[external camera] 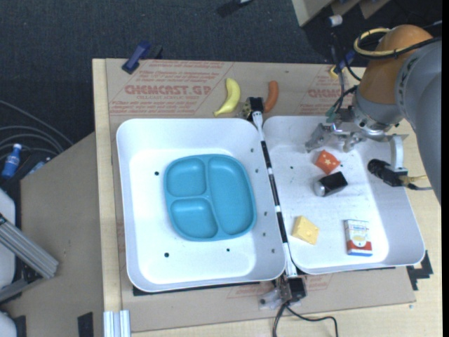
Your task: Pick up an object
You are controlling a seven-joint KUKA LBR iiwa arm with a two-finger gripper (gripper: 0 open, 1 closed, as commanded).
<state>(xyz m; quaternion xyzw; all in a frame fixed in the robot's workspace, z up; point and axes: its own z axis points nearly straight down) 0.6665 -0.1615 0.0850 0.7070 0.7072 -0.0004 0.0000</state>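
My gripper (331,140) hangs over the back of the right bin (400,216), its fingers spread apart with nothing between them. Just in front of it lies a small red-orange block (326,161), apart from the fingertips. A short black cylinder (331,184) rests a little nearer the front. Toward the bin's front lie a yellow cheese wedge (304,230) and a small white box with red and blue print (358,237).
The left bin (140,188) holds a blue divided plate (209,196). On the bench behind the bins lie a toy banana (229,97) and an orange sausage-like piece (271,95). A blue clip (137,57) sits at the bench's back left corner.
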